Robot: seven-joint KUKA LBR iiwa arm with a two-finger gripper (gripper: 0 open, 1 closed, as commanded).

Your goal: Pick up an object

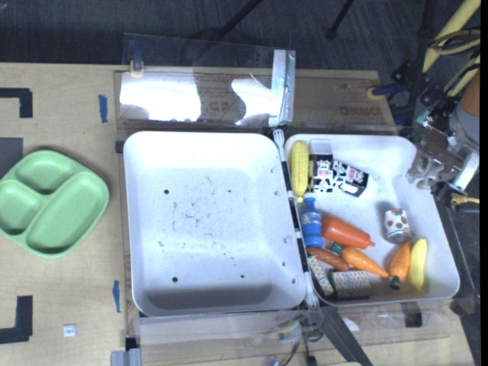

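1. Objects for picking all lie in the right bin [381,147]: a corn cob [300,167], a black-and-white carton [340,177], a blue bottle [311,227], carrots [347,232], a small spotted can [396,223] and a banana [417,264].
2. The gripper [429,168] sits over that bin's far right rim, holding nothing; how far its fingers are parted I cannot tell.
3. Risk, as I judge it: the carrots and bottle lie touching, so a descent there could nudge neighbours or close on two things; the can may roll away.
4. The left bin [152,155] holds nothing; a green divided plate [50,202] rests on the bench.
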